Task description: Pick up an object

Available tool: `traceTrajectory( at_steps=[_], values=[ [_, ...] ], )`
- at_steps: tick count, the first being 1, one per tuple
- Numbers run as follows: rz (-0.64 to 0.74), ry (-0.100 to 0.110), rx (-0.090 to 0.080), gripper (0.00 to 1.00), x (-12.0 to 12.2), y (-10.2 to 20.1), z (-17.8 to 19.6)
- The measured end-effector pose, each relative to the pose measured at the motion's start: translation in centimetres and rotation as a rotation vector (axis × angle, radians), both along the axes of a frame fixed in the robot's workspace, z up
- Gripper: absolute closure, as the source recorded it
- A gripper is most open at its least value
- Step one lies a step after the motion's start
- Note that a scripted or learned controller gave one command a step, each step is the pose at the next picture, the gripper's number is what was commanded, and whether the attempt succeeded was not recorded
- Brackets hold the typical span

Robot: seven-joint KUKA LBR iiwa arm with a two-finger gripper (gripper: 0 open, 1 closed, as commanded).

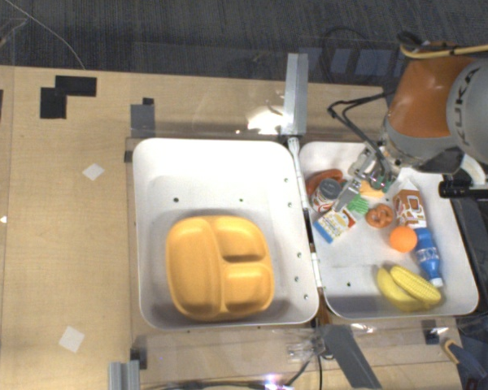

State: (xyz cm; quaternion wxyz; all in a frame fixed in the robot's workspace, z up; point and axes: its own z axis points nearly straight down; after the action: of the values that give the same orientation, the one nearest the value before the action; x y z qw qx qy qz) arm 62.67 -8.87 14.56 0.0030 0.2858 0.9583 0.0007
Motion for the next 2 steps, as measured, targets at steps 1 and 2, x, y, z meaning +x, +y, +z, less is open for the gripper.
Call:
traceTrajectory(
  at_steps=[1, 2],
  values=[
    [-0.211, -0.008, -0.001, 0.00, 3.1, -7.2, -5.1],
    [-0.490, -0.004, 0.002, 0.00, 2.8, -11.6, -4.0]
  ],
)
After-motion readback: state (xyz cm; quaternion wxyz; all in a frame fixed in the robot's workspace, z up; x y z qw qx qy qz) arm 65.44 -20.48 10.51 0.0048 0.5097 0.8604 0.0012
